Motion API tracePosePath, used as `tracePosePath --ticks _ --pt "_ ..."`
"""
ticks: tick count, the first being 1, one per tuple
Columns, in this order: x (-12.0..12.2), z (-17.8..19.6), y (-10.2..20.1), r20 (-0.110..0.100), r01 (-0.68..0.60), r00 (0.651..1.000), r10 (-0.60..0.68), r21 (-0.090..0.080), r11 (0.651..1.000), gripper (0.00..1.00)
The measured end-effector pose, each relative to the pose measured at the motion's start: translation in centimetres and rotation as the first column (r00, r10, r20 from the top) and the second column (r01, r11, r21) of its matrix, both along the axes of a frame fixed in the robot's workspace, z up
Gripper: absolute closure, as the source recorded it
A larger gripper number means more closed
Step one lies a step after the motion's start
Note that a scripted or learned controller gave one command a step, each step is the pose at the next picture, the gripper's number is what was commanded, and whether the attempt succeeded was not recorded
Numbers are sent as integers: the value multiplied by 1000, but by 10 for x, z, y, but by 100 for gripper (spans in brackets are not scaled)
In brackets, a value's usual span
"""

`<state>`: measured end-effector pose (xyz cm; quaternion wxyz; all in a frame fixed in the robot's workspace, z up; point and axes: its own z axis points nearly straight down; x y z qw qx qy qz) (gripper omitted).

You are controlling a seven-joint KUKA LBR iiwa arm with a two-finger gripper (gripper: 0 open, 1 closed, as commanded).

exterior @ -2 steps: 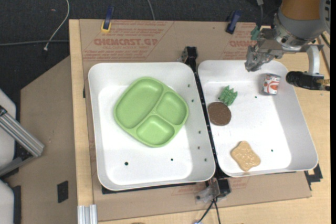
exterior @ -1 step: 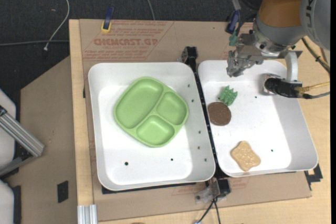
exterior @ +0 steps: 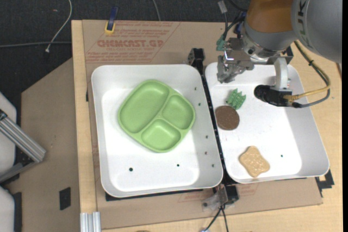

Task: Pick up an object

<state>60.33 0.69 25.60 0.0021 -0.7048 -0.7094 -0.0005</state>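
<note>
The right bin (exterior: 304, 133) holds three small things: a small green toy (exterior: 236, 99), a brown disc (exterior: 227, 117) just below it, and a tan cracker-like piece (exterior: 254, 161) near the front. My gripper (exterior: 228, 74) hangs over the bin's back left corner, a little above and behind the green toy and apart from it. I see nothing carried under it. The grey arm with its orange band comes in from the upper right.
A green divided plate (exterior: 156, 114) lies in the left bin (exterior: 109, 160). The wall between the two bins (exterior: 212, 127) runs just left of the brown disc. Cardboard (exterior: 130, 43) lies under both bins, and cables trail on the dark floor behind.
</note>
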Motion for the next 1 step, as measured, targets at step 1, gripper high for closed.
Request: tracePosePath --ticks 1 --pt "2 -5 54 2 0 1000 0 -1 1000 100"
